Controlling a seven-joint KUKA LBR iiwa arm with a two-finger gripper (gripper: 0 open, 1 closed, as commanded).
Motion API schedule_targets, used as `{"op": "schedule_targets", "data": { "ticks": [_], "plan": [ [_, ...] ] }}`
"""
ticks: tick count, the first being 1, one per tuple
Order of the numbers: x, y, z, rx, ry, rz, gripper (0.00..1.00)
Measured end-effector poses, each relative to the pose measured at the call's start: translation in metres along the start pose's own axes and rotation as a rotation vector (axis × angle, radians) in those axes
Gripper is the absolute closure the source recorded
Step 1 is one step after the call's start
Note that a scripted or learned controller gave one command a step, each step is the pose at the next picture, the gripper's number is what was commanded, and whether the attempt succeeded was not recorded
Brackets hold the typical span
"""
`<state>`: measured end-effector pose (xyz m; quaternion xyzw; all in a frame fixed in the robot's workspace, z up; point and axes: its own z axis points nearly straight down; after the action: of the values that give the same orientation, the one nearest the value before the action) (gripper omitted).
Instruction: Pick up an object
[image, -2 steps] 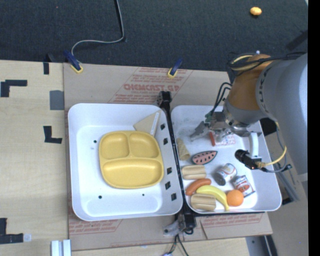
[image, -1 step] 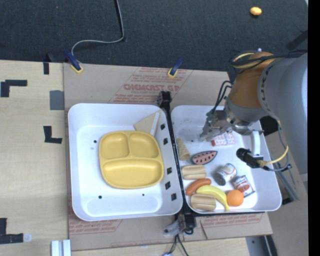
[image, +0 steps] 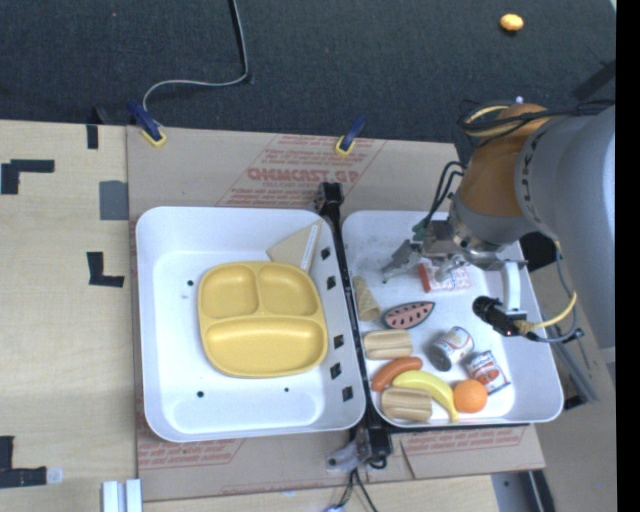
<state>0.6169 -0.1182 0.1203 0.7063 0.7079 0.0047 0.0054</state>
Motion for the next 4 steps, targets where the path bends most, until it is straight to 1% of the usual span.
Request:
{"op": "schedule_targets", "data": {
  "ticks": [1, 2, 3, 4],
  "plan": [
    [0.0, 0.0, -0.009, 0.001, 0.001, 0.0, 1.0],
    [0.0, 0.0, -0.009, 0.001, 0.001, -0.001, 0.0],
    [-0.043, 0.052, 0.035, 0.008, -0.002, 0.001, 0.0],
    [-0.022, 0.052, 0.035, 0.012, -0.001, 0.001, 0.0]
  ]
}}
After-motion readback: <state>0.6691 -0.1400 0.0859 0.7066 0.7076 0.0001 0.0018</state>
